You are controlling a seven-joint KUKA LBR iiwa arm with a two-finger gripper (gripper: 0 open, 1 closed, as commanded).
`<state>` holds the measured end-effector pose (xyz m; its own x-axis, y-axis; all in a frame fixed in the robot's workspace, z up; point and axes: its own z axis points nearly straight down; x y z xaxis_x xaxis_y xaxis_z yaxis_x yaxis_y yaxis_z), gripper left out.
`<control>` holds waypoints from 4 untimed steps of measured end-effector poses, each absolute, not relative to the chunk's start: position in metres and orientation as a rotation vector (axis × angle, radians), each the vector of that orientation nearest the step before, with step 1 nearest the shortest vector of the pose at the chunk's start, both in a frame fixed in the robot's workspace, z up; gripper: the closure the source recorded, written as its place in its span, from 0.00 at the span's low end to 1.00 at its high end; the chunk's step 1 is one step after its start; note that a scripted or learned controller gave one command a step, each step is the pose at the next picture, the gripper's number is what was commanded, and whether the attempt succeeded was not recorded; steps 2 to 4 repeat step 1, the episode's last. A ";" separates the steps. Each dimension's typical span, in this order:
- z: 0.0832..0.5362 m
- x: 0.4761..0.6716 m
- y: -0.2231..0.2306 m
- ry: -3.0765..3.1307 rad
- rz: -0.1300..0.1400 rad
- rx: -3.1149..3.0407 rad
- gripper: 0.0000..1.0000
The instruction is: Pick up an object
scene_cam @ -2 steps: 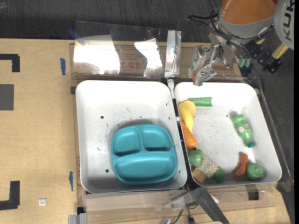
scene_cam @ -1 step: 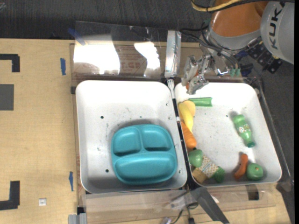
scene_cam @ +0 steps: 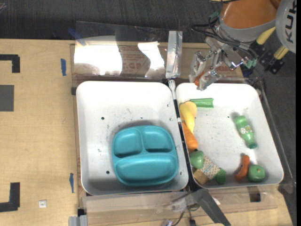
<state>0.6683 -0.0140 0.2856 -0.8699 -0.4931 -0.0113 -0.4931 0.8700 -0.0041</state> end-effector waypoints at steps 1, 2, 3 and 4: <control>0.302 0.668 0.007 2.950 -0.002 -1.048 1.00; 0.302 0.668 0.007 2.950 -0.002 -1.048 1.00; 0.302 0.668 0.007 2.950 -0.002 -1.048 1.00; 0.302 0.668 0.007 2.950 -0.002 -1.048 1.00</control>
